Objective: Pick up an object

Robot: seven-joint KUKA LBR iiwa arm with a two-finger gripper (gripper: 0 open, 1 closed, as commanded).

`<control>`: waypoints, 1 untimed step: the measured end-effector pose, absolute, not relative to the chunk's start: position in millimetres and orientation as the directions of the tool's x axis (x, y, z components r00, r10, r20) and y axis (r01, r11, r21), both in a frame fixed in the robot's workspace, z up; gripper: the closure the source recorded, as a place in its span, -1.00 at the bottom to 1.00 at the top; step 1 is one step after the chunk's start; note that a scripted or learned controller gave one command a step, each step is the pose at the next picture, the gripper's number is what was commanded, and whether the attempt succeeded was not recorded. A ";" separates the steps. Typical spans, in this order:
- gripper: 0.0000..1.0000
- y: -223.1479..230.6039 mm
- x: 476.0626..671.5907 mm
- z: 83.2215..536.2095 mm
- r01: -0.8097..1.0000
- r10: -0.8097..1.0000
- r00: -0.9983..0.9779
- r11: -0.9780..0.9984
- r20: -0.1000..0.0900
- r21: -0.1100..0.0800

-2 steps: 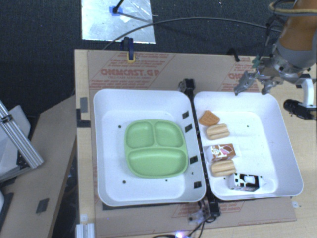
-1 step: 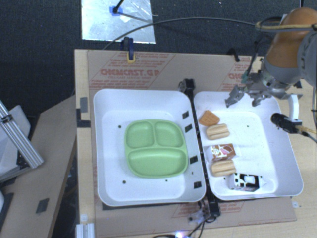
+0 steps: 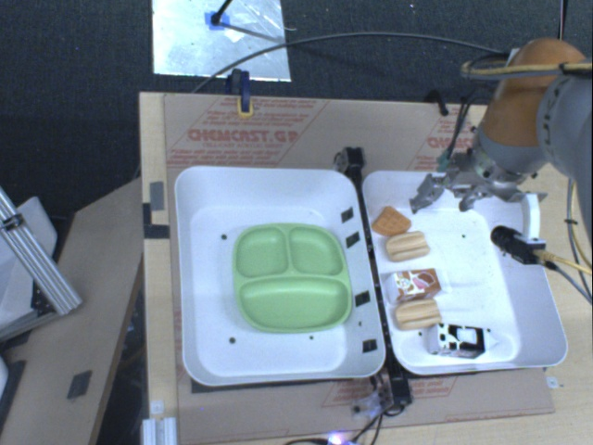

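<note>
Seen from the fixed camera above the bench, two shallow white plastic bins sit side by side, and the black hinge-like divider strip (image 3: 363,248) between them serves as the landmark. Left of the divider, the left bin (image 3: 199,248) holds a light green moulded plastic plate with three compartments (image 3: 293,277), lying flat near the bin's middle. Right of the divider, the right bin (image 3: 528,313) carries a short column of toy food close beside the strip. Farthest up is an orange-brown, waffle-like wedge (image 3: 392,221); just below it and touching or nearly touching lies a tan bun-shaped roll (image 3: 407,247). Lower down comes a small brown and white packet-like square (image 3: 415,285), then a second tan roll (image 3: 417,314) just under it. Nearest the bin's lower edge, a little farther from the divider, is a black and white patterned block (image 3: 459,340).

The grey arm with its orange band enters from the right, and its two-finger gripper (image 3: 451,196) hangs above the upper part of the right bin, up and to the right of the waffle wedge and apart from it. Its dark fingers (image 3: 426,196) are spread apart, with nothing between them. A black cylindrical fitting (image 3: 511,242) juts over the bin, well right of the divider.
</note>
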State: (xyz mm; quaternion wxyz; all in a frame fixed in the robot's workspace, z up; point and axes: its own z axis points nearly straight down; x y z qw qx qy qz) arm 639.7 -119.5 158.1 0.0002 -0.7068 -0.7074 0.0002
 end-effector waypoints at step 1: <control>-1.00 -127.5 637.9 112.7 1.000 1.000 0.000 0.000 -0.001 0.000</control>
